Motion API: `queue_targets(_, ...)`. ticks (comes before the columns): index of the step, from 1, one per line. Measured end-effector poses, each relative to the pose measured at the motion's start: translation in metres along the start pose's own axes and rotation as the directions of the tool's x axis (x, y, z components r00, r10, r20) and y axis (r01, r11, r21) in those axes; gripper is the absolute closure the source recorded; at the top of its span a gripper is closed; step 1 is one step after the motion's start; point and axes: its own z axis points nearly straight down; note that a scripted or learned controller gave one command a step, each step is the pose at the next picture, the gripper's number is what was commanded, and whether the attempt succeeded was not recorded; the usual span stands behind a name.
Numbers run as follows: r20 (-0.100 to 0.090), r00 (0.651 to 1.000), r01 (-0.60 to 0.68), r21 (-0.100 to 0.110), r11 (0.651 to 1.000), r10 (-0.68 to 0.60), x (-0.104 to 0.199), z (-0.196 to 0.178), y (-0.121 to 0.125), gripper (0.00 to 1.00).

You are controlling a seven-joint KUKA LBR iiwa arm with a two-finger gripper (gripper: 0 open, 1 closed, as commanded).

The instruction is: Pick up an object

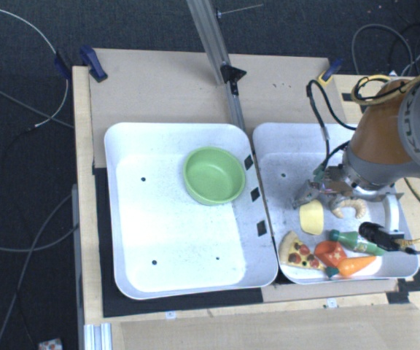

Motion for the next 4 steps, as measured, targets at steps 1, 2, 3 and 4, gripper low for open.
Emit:
queue_targets(1,-0.001,1.0,0.0,-0.004,1.0,0.0,0.001,-0.013,0.001,1.0)
queue_targets(2,0.007,1.0,0.003,-0.021,1.0,-0.003,0.006,-0.073,0.01,1.0)
queue_targets(3,0.007,1.0,0.002,-0.022,1.0,-0.002,0.002,-0.135,0.003,1.0)
queue_targets(4,0.008,1.0,0.003,-0.02,1.0,-0.003,0.003,-0.141,0.004,1.0)
